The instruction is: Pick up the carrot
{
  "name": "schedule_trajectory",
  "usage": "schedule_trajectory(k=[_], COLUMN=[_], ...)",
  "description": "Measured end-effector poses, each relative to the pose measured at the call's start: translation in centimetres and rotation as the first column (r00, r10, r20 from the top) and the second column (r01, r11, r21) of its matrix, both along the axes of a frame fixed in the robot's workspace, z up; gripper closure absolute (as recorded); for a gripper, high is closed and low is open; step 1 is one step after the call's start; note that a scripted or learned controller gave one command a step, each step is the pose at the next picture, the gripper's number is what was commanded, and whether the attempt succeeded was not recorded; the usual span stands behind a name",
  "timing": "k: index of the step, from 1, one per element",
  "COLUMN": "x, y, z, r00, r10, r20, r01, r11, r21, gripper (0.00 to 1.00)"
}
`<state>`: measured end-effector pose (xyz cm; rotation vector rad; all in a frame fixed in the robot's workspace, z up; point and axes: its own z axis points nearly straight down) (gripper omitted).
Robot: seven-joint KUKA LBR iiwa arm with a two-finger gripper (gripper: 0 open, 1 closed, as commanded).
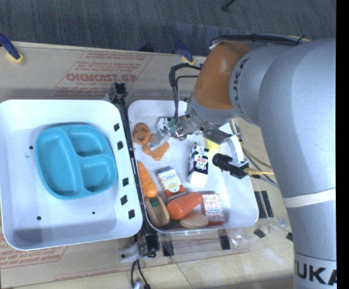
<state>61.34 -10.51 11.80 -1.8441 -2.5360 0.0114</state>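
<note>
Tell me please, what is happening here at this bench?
A grey robot arm reaches into the right bin, which holds toy foods. Its gripper sits low at the far end, near a pretzel. The carrot lies by the bin's left wall, untouched. The left bin holds a blue divided plate.

The carrot (147, 180) lies wedged between the bin wall (130, 161) and a small carton (170, 180).

Arm (295, 101) covers the right bin's (247, 206) far-right corner and runs off frame at bottom. Pincer (168, 128) too small and cluttered to read. Labels on the small cartons (170, 180) illegible. Tabletop (72, 261) cut off at bottom edge.
</note>
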Motion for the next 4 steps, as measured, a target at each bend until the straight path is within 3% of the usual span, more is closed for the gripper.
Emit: schedule_trajectory(k=[1,2,3,4], x=[-0.8,-0.7,-0.7,-0.6], y=[0.8,0.8,0.8,0.9], z=[-2.7,-1.5,-1.6,-0.5], r00=[0.994,0.994,0.994,0.995], r10=[-0.113,-0.108,-0.107,-0.103], r20=[0.004,0.005,0.004,0.004], r01=[0.113,0.108,0.107,0.103], r11=[0.994,0.994,0.994,0.995], r21=[0.002,0.001,0.0,0.0], gripper=[0.0,1.0,0.0,1.0])
